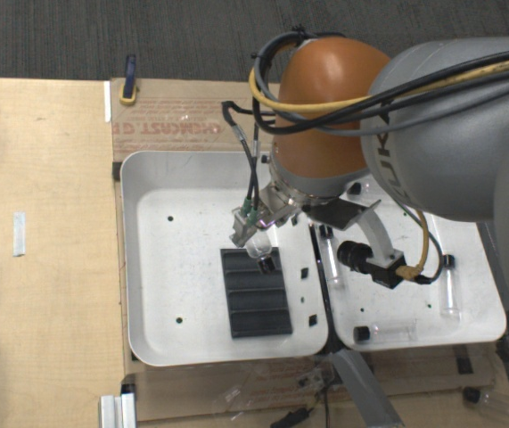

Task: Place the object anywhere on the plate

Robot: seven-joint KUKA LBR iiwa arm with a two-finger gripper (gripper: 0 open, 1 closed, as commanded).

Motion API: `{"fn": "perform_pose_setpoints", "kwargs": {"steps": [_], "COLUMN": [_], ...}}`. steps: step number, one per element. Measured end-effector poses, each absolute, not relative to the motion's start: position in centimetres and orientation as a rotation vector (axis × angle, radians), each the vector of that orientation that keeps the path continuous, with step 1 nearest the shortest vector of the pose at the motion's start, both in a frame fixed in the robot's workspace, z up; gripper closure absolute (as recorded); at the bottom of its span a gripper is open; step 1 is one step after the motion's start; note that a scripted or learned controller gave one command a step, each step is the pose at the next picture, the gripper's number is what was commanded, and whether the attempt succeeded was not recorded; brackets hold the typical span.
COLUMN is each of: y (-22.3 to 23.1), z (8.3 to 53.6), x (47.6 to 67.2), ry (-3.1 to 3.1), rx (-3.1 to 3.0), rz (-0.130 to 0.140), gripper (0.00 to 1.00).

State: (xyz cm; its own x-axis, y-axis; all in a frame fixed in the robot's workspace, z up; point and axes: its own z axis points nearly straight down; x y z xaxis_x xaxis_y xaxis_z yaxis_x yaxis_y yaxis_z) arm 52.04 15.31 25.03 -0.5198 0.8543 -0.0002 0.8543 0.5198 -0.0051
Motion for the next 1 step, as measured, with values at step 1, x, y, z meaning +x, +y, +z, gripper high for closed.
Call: {"fn": "perform_pose_setpoints", "kwargs": {"steps": [1], "y": [10.30], "z": [24.17], "x": [52.68], "ry": [-2.885], "rx": [-1.242], "rz": [0.003], "gripper": [1.00]}}
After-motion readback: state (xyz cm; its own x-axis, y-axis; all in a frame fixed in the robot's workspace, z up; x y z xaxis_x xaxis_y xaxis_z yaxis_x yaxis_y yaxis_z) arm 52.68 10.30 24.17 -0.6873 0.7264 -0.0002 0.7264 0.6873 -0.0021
